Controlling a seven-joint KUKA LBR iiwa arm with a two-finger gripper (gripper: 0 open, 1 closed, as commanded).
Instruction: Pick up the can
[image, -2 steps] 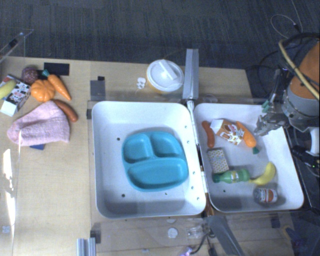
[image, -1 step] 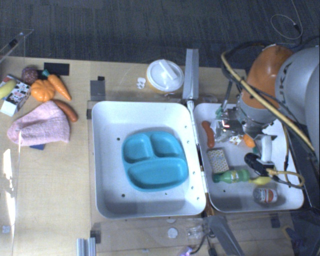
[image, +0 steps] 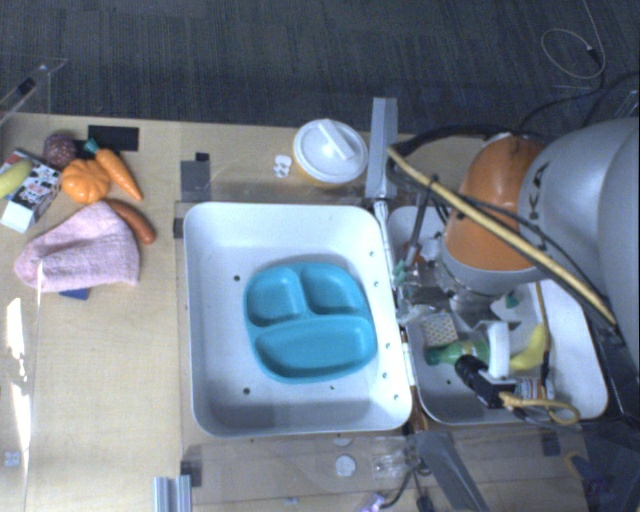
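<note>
The jaws (image: 432, 300) sat low in the right bin (image: 590, 385), at the bin's nine o'clock side, but whether they were spread or pressed together could not be told, the arm (image: 560, 200) covering them from above; this looked like a reach into the clutter. No can could be made out with certainty among the small items there, which included a yellow piece (image: 533, 345) and a green one (image: 445, 352). The left bin (image: 215, 300) held a blue divided tray (image: 310, 320). At eleven o'clock on the worktop (image: 90, 400) lay a pink cloth (image: 80, 252).

Blue divided tray (image: 310, 320) lies in the left bin (image: 215, 300) — pink cloth (image: 80, 250), toy carrot (image: 120, 172) on the bench.
</note>
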